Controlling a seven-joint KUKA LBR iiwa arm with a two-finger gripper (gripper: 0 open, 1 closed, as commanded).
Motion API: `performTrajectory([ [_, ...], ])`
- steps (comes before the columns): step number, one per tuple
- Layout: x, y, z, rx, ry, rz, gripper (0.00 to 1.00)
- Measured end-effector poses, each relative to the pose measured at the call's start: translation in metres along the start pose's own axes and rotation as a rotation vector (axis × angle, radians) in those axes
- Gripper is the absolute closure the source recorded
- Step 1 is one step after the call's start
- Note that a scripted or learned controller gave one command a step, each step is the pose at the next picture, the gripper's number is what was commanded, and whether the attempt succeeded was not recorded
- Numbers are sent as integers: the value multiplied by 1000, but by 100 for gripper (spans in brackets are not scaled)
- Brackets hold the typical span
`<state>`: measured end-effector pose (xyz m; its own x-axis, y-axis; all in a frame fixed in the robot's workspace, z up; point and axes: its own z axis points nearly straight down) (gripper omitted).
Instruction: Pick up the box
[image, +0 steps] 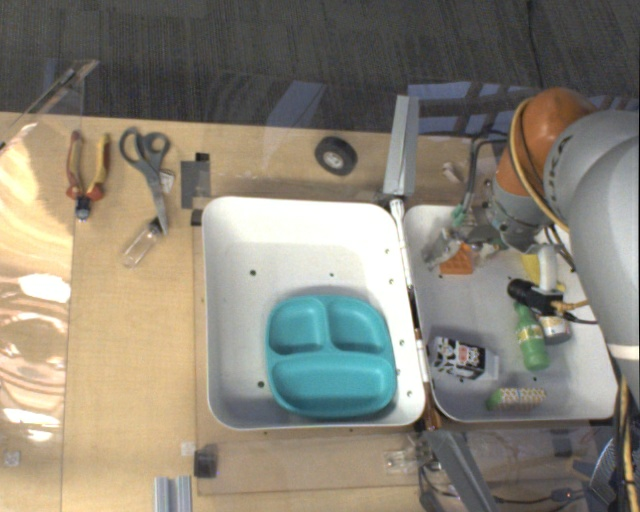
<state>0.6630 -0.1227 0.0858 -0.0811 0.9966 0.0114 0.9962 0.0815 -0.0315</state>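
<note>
No text, label or number can be read. The small box (458, 357), low in the right bin (590, 385) at the lower right of the frame, bears black-and-white print, too small and blurred to make out.

Wooden bench (120, 340); two white bins (230, 300) side by side; scissors (150, 165), pliers (85, 175), tape roll (336, 155)

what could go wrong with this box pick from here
The gripper sits low over an orange item near the right bin's far-left corner, while the black-and-white box lies apart, toward the near edge; it may close on the wrong thing. The box also lies close to the bin's left wall, so a finger could catch that wall.
</note>
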Motion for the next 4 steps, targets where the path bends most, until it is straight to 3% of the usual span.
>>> performTrajectory([
  [1, -4, -1, -11, -1, -8, -1, 100],
  [2, 92, -28, -99, -40, -9, 121, 100],
  [3, 40, -42, -36, -34, -14, -156, 100],
  [4, 85, -30, -220, -36, -23, -557, 100],
])
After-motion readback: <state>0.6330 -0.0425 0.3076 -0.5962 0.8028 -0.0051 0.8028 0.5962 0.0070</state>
